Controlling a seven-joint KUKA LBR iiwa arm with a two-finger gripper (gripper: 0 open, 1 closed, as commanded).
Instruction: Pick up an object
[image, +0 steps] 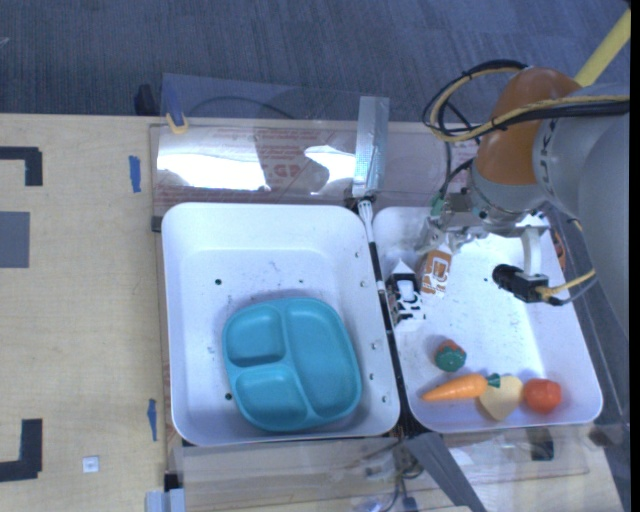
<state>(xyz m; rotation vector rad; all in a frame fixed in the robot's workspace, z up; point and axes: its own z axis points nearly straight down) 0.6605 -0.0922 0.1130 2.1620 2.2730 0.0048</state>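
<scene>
Right bin (560, 330), near edge: a carrot (455, 389), a pale yellow piece (500, 397) and a red-orange tomato (543, 395) are seen in a row.
Just behind: a small red-and-green item (450, 355) is located.
Left bin (190, 300): a teal divided tray (291, 363) is contained.
End effector (437, 247): positioned at the far left of the right bin, touching an orange-and-white packet (434, 272); finger spacing cannot be determined.
Worktop (70, 330): light wood.

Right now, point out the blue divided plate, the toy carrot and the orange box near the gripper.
blue divided plate (290, 365), camera view, on its centre ridge.
toy carrot (455, 389), camera view, on its orange body.
orange box (435, 272), camera view, on its front face.
</scene>
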